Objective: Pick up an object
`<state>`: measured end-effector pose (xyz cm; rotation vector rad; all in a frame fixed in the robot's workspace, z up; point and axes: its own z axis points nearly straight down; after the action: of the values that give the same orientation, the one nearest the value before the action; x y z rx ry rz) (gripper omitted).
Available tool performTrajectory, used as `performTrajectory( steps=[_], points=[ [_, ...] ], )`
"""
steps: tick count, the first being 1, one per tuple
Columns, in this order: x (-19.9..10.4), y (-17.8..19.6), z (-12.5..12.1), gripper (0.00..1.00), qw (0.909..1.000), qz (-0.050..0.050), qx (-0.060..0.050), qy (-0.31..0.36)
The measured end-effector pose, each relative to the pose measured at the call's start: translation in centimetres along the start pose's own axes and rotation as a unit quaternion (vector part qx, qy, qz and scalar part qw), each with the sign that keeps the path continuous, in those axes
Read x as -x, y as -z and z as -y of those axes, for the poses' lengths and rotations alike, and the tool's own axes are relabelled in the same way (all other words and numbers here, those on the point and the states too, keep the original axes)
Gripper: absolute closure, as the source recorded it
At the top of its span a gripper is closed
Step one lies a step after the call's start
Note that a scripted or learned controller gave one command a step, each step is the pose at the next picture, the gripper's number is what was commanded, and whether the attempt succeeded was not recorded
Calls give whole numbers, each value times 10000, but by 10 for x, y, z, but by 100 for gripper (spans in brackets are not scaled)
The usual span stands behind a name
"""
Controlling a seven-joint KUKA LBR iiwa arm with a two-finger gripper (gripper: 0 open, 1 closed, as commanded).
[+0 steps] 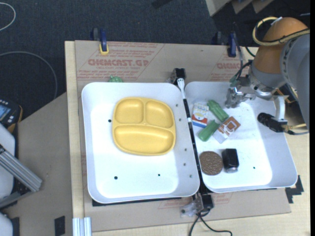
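Hanging over the far end of the right bin (275, 168), the gripper (235, 96) holds nothing I can see; whether it is spread or closed cannot be told. Just near of it lie two green sticks (217, 110), a carton (199, 116) and a packet (228, 126), crowded and touching. Nearer still, a brown disc (210, 162) touches a black block (230, 159). The left bin (93, 132) holds a yellow plate (144, 126). A small green scrap (115, 79) lies on the counter (147, 58) beyond, too blurred to name.
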<state>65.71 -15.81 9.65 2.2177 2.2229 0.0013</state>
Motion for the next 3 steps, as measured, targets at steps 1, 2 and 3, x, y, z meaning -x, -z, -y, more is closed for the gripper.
performTrajectory(
  steps=[1, 2, 3],
  points=[
    [-64, -11, -11, 100, 10000, -8, -2, 16],
    [-60, 0, -11, 100, 10000, -2, 2, -6],
    [-60, 10, -11, 100, 10000, 2, 14, -2]
  ],
)
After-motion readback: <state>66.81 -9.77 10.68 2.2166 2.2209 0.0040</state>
